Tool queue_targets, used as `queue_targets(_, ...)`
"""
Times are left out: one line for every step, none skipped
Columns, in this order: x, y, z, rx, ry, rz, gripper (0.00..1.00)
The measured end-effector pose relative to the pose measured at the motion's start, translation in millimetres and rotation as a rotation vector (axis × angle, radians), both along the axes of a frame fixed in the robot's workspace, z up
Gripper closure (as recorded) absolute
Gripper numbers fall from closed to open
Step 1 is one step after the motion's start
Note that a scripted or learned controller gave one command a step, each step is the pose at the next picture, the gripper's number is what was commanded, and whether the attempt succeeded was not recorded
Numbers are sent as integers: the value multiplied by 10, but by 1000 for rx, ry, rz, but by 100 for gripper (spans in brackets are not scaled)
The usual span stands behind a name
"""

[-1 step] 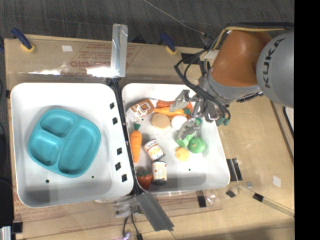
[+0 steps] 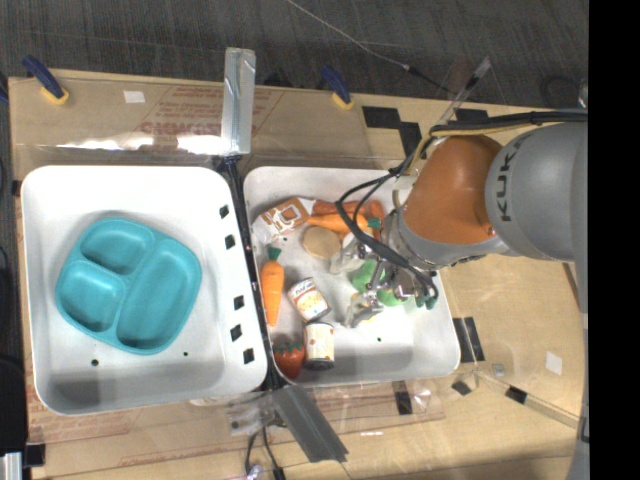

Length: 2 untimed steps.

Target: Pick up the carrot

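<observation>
Camera view: my jaws (image 2: 385,293) hung low, grip state unreadable. Carrot (image 2: 272,290) lay left of them — light, stiff, smooth; mid-body pinch judged best.

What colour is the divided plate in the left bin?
Teal, plain with no pattern; the plate shows clearly in the camera view.

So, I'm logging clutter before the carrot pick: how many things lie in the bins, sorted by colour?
Orange carrot shapes: 2
Teal plate: 1
Red thing: 1
Beige round thing: 1
Printed packs or cans: 3
Green thing, partly hidden: 1
Total: 9
</observation>
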State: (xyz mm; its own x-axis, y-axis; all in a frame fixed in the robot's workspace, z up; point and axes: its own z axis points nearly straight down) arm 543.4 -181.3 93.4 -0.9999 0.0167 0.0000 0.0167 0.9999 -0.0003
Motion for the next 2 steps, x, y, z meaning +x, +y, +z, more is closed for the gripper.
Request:
queue_targets(428, -277, 10, 1, -5, -500, 0)
queue_targets(713, -284, 2, 1, -2, -817, 0)
